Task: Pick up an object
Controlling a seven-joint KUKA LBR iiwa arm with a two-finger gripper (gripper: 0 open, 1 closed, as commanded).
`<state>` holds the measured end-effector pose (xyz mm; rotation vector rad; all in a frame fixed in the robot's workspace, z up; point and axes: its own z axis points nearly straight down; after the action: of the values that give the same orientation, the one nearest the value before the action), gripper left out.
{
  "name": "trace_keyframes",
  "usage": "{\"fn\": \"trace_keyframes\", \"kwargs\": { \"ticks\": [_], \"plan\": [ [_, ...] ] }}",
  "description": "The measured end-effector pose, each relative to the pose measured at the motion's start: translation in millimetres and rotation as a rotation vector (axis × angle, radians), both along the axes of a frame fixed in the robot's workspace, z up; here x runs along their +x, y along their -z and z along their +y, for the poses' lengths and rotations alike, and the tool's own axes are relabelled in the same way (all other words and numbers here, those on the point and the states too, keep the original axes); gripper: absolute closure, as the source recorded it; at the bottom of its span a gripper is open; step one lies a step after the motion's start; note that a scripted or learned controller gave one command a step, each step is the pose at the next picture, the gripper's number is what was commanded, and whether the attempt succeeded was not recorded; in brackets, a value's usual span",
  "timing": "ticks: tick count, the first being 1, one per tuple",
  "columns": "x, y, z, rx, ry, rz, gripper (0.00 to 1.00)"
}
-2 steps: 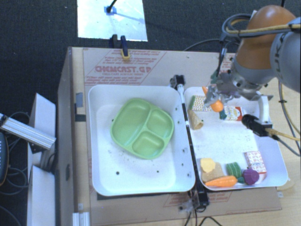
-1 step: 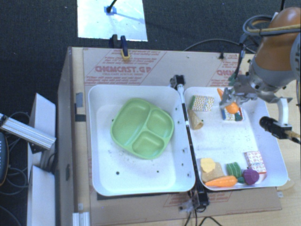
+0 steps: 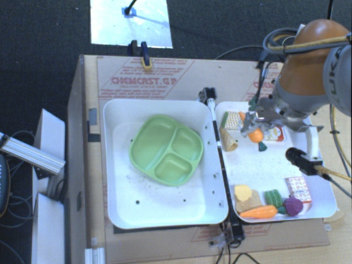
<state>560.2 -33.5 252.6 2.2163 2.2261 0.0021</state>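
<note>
My gripper [image 3: 256, 130] hangs over the back of the right bin [image 3: 272, 172], under the grey wrist with the orange band. A small orange toy carrot with a green tip [image 3: 256, 137] sits between its fingers, and the gripper is shut on it. The carrot seems to be slightly above the bin floor. A red and white packet [image 3: 276, 135] lies just to its right, partly hidden by the gripper.
The left bin [image 3: 121, 202] holds a green divided plate [image 3: 166, 150]. The right bin has a waffle-patterned box [image 3: 232, 120] and a tan piece [image 3: 229, 143] at the back left. Along its front lie yellow cheese [image 3: 242, 192], a long carrot [image 3: 258, 212], a green piece [image 3: 273, 197], a purple piece [image 3: 293, 205] and a pink checked box [image 3: 298, 188].
</note>
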Motion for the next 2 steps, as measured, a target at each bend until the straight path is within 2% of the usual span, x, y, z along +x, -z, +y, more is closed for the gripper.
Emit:
{"fn": "trace_keyframes", "kwargs": {
  "ticks": [1, 2],
  "plan": [
    [0.7, -10.6, -0.4, 0.000, -0.004, -0.001, 1.00],
    [-39.8, -17.9, -59.8, -0.002, 0.002, -0.001, 1.00]
  ]
}}
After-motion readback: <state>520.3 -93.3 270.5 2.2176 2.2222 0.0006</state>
